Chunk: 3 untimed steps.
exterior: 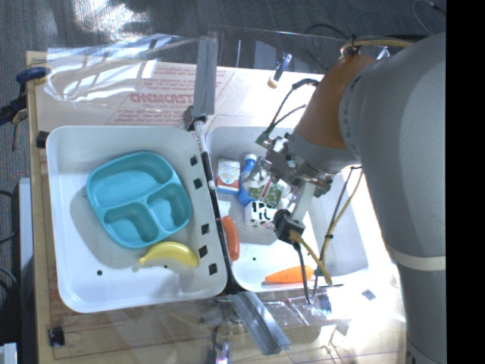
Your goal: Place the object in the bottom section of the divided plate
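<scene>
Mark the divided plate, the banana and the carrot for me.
Plate (121, 188): camera view, on its upper section's floor.
Banana (170, 255): camera view, on the middle of its curve.
Carrot (288, 275): camera view, on its mid-length.

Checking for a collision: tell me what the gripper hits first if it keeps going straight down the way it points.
Probably the small items under the gripper in the right bin, not the carrot; depth from this slanted view is uncertain.

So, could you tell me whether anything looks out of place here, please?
The banana lies in the left bin, just outside the divided plate, touching its lower rim rather than sitting in a compartment. Nothing looks spilled or damaged.
</scene>
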{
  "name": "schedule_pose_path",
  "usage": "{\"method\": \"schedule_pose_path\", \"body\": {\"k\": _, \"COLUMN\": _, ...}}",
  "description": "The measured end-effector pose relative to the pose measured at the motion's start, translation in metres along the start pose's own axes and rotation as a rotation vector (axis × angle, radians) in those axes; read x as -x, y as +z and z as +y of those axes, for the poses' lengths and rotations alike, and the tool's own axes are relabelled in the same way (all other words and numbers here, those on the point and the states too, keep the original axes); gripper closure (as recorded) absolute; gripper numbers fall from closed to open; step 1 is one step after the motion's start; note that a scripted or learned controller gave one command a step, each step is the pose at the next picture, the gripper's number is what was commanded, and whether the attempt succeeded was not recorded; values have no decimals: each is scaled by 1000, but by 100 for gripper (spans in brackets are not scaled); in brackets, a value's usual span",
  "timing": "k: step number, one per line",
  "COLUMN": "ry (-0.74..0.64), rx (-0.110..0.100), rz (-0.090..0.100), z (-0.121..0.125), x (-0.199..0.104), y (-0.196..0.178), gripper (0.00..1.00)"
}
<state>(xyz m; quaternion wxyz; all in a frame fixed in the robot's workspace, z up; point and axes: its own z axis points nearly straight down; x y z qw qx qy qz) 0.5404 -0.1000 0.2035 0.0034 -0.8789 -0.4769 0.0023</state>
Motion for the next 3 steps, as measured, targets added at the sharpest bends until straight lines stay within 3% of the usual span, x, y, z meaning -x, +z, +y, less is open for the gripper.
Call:
{"method": "schedule_pose_path", "body": {"k": 1, "ry": -188, "rx": -1, "rz": -1, "z": -14, "x": -55, "y": 13, "gripper": 100}}
{"method": "schedule_pose_path", "body": {"k": 2, "ry": -751, "rx": 0, "rz": -3, "z": -41, "x": -121, "y": 13, "gripper": 100}}
{"method": "schedule_pose_path", "body": {"k": 3, "ry": -751, "rx": 1, "rz": -4, "z": -40, "x": -121, "y": 13, "gripper": 0}}
